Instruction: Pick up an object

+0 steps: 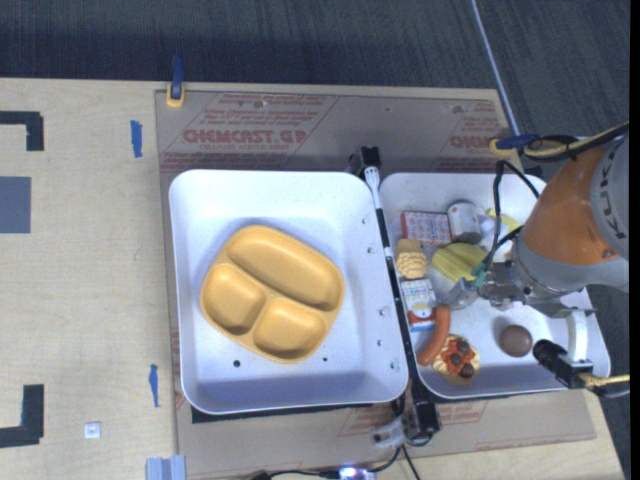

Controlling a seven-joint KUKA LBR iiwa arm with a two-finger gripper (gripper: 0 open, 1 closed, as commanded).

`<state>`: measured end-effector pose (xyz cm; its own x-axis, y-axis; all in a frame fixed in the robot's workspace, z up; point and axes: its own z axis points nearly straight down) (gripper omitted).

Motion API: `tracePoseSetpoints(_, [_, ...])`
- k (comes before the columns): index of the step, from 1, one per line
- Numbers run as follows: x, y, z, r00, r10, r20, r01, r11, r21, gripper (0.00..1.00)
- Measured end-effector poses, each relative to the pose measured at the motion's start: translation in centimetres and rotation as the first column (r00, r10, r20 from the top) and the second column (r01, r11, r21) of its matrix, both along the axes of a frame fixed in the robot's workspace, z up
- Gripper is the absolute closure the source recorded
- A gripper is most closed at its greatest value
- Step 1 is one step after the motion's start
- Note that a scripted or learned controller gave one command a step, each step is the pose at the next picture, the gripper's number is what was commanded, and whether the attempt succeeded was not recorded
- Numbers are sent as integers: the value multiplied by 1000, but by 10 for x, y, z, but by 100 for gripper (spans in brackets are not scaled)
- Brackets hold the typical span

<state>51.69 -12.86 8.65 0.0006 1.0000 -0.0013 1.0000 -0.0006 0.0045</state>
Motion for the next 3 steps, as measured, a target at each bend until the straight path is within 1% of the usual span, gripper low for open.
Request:
tracePoseSetpoints(1, [1,0,11,1000,0,3,0,1000,-1,100])
tracePoseSetpoints(2, [1,0,11,1000,0,3,0,1000,-1,0])
tracePoseSetpoints(3, [-33,24,1,1000,-3,14,3,1000,-6,0])
